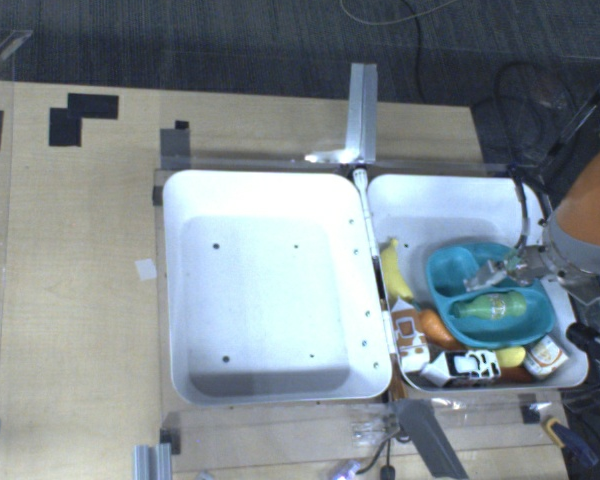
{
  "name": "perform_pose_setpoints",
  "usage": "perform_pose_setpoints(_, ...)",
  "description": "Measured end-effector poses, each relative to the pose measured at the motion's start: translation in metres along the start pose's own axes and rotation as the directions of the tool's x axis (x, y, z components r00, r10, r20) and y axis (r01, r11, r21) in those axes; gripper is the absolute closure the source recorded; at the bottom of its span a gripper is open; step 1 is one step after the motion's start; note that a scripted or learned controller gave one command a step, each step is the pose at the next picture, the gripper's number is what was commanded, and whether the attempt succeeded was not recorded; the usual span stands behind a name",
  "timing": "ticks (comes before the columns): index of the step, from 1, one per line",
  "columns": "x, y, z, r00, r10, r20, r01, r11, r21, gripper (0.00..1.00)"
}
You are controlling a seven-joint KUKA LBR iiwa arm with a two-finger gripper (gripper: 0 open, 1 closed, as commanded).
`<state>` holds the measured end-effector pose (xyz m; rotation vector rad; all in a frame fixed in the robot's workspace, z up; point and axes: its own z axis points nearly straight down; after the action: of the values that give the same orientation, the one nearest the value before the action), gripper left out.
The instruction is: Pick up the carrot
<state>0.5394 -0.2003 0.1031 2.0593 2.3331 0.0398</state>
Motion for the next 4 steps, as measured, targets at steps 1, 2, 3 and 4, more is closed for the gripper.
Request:
perform_pose_setpoints(1,0.001,0.02,0.008,0.979,0.203,-0.005,-0.203,0.979,0.013,0.0)
perform_pose_setpoints(2,0.027,0.001,0.005,0.96,0.281,0.013,-0.281,0.96,-0.006,0.0)
perform_pose_setpoints(3,0.1,-0.034,-0.083,0.96,0.281,0.006,-0.281,0.959,0.035,0.0)
perform_pose_setpoints(4,0.048,0.038,-0.002,0.919,0.395,0.011,-0.395,0.918,0.037,0.0)
